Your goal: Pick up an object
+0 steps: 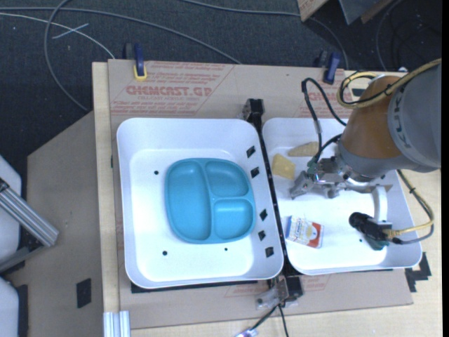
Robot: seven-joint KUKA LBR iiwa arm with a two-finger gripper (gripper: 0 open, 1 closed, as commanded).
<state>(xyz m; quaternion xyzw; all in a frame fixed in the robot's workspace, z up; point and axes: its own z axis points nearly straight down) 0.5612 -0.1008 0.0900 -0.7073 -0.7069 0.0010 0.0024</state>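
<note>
I work in a robotics lab: my bench is a printed cardboard sheet [210,83] held by blue clamps [139,60], two white bins [133,209], loose cables [84,27] trailing over dark carpet [56,69].

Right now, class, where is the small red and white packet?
The packet lies in the right bin, near its front left corner, below the pincer.
</note>
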